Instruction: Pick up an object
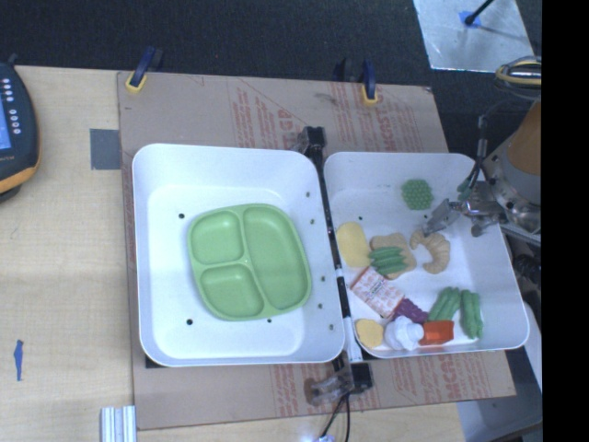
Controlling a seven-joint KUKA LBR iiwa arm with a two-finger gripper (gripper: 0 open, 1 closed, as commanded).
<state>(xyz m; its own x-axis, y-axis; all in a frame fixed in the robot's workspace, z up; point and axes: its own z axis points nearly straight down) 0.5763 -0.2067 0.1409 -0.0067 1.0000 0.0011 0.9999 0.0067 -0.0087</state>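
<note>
My gripper point(457, 221) hangs over the right side of the right bin point(497, 274), just above the tan croissant point(434, 251). Its fingers stand open, spread apart, with nothing between them. A round green bumpy piece point(417, 192) lies to the gripper's upper left. Toy food lies across the bin: a yellow oval piece point(352, 244), a green pea pod point(391, 261) on a tan piece, a red-and-white packet point(375, 292), two green vegetables point(458, 308), a red-orange block point(438, 331), and a white piece point(401, 335) beside a purple one.
The left bin point(156, 247) holds a green divided plate point(248, 261). The arm's wrist point(517, 155) comes in over the right bin's far right rim. A dark handheld device point(14, 127) lies at the bench's left edge. Clamps sit along the cardboard's back edge.
</note>
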